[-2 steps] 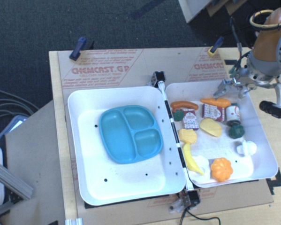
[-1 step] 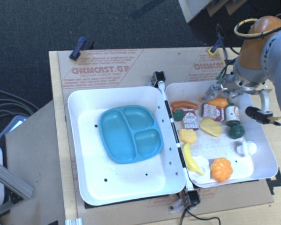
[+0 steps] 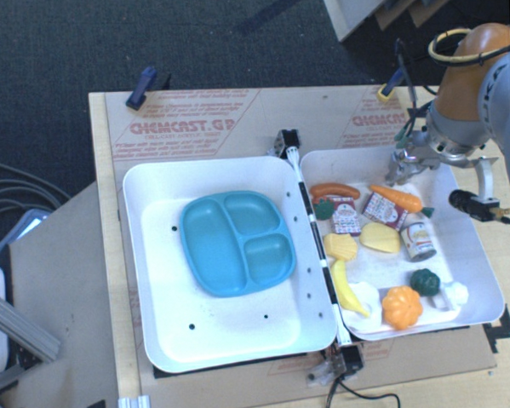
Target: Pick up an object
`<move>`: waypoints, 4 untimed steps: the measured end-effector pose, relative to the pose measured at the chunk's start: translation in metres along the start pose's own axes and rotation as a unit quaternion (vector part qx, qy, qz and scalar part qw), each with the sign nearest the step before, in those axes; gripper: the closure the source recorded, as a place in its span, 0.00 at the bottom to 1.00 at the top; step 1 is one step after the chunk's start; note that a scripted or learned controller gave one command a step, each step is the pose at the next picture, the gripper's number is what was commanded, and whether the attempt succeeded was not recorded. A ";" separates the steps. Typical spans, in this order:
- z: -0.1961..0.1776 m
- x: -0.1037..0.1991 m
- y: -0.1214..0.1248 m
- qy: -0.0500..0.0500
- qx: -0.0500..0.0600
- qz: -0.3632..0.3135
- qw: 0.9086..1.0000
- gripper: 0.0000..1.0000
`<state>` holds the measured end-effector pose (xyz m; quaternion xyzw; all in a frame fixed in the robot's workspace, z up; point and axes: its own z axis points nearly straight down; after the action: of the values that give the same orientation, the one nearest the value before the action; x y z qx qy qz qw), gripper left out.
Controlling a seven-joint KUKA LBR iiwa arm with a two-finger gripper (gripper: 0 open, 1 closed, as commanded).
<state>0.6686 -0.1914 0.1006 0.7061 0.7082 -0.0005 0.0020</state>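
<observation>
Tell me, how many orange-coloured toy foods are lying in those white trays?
2, both in the right bin: a carrot near its far end, and a small pumpkin at its near end. More could be hidden.

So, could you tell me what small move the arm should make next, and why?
Probably lower the end effector onto the carrot. It hovers at the right bin's far edge, and the carrot lies just below it, the nearest toy.
</observation>
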 end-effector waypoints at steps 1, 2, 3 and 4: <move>0.000 0.000 0.000 0.000 0.001 0.000 1.000 0.00; 0.016 0.009 -0.002 0.002 0.002 0.001 1.000 0.00; 0.015 0.024 -0.002 0.002 0.002 0.001 1.000 0.00; 0.015 0.037 -0.002 0.002 0.002 0.001 1.000 0.00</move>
<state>0.6665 -0.1549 0.0852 0.7068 0.7074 -0.0007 -0.0012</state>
